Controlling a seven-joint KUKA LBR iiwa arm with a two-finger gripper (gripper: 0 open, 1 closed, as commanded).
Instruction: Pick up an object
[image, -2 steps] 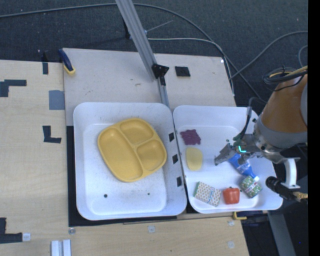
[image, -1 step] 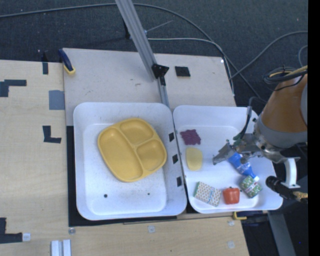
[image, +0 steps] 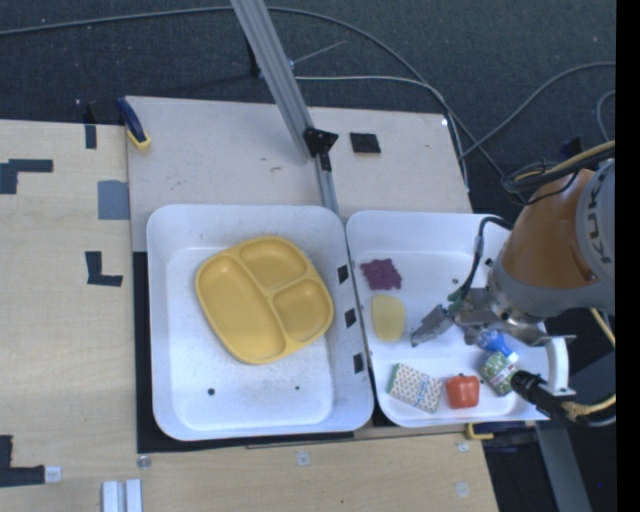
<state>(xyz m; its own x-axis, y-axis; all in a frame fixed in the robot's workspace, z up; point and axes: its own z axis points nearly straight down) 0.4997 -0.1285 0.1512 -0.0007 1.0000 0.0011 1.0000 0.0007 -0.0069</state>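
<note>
The gripper is hovering low in the right bin, at the right-centre of the frame, its dark fingers pointing left toward the pale yellow object; the fingers are looking slightly parted with nothing between them, so it is holding nothing.

The nearest candidate, that pale yellow object, is lying just left of the fingertips, near the bin's left wall; it is looking rounded and smooth, probably light, possibly soft, and likely to slide or roll if pinched off-centre; closing across its narrower width, straight from above, seems the safest hold.

Above it the purple object is lying flat, looking thin and limp; it would probably need a pinch at its edge or a gathered fold.

Toward the lower part of the bin the patterned block is sitting beside the red object; the block is looking stiff and square-sided, an easy grasp across its flat faces; the red one is looking small, rounded and light.

Counting: one yellow, one purple, one patterned, one red in the right bin, plus one small blue-and-green item partly hidden under the wrist; two bins; one yellow divided plate is lying in the left bin.
</note>
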